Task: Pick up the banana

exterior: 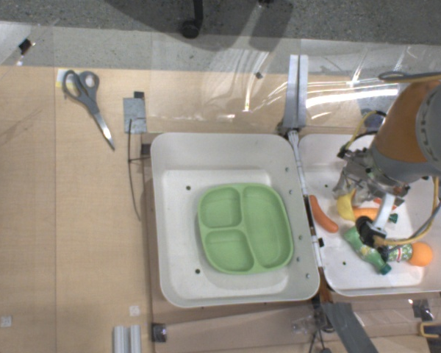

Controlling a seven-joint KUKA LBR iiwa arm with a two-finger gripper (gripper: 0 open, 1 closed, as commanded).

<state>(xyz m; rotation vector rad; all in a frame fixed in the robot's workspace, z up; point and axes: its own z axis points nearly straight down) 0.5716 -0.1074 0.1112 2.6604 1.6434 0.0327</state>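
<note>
The yellow banana (345,207) lies in the right bin (320,153), near its left wall. My gripper (355,187) hangs directly over the banana's upper end, reaching in from the right under the orange-banded wrist. The arm hides part of the banana, and I see nothing lifted off the bin floor.
An orange carrot (323,215) lies just left of the banana. A green bottle (369,254) and an orange ball (420,254) sit at the bin's front. The left bin (169,197) holds a green divided tray (245,228). Scissors (88,103) lie on the bench at far left.
</note>
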